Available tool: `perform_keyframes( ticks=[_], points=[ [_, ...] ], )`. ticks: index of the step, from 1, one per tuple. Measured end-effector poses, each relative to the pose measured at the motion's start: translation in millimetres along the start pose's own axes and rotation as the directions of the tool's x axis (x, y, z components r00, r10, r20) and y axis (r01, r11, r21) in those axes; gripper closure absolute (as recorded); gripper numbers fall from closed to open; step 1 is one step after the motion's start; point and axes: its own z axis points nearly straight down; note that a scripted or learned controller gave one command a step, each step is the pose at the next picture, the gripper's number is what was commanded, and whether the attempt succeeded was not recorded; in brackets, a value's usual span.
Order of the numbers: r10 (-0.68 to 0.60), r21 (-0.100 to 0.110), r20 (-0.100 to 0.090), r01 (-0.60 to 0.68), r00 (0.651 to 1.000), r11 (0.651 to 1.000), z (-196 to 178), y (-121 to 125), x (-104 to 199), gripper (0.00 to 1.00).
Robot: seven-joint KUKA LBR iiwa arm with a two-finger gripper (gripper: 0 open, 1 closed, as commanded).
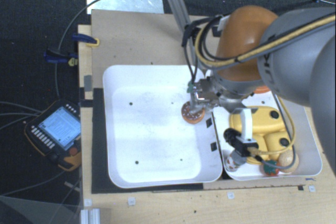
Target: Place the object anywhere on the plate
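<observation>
A small round brown disc (pixel 191 113), like a speckled cookie or doughnut, sits at the right edge of the left white bin (pixel 136 165). My gripper (pixel 196 98) is directly above and against the disc's upper side; whether it holds the disc is hidden. A large yellow plastic item (pixel 265 122) lies in the right bin (pixel 315 165), partly covered by my wrist. I cannot make out a plate with certainty.
Near the front of the right bin lie a beige ball (pixel 286 159), a small green and red piece (pixel 270 167) and a pale small item (pixel 233 161). My arm covers the back of the right bin. A handheld pendant (pixel 55 131) lies off the bench at left.
</observation>
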Motion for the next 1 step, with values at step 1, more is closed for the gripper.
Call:
perform_keyframes(
  ticks=[1],
  points=[
    [-0.001, 0.001, 0.0, 0.001, 1.0, 1.0, 13.0, -6.2, 47.7, 1.0]
  ],
)
